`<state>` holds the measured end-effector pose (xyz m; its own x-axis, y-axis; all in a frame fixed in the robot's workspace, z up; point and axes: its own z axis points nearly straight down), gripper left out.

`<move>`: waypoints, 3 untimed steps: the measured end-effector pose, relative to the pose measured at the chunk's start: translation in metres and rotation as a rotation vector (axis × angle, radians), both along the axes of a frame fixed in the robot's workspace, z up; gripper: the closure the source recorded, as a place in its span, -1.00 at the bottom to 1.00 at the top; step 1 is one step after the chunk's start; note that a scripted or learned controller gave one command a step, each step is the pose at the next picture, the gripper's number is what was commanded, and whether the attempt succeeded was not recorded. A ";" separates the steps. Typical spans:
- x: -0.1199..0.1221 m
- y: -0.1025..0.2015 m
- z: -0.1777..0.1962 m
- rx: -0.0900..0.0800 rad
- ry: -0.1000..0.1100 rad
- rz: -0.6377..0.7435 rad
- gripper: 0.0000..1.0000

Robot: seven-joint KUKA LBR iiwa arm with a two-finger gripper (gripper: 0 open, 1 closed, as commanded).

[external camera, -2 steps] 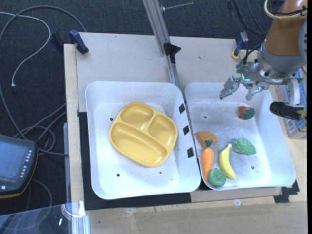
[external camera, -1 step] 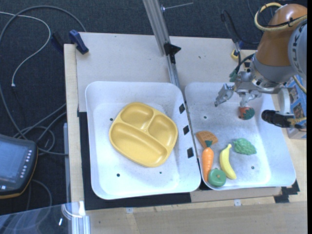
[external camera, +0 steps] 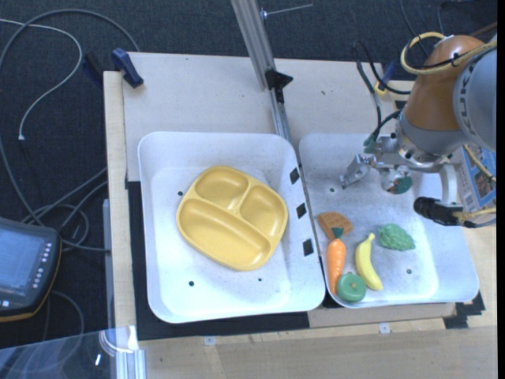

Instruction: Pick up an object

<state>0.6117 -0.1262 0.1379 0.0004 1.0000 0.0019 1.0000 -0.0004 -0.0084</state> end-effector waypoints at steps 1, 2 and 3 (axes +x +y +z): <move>-0.001 0.001 -0.048 0.000 -0.001 0.001 -1.00; 0.001 0.001 -0.034 0.000 -0.009 0.001 1.00; 0.000 0.004 0.030 -0.003 -0.016 0.002 1.00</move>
<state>0.6113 -0.1223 0.1683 -0.0015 1.0000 -0.0012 1.0000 0.0015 0.0077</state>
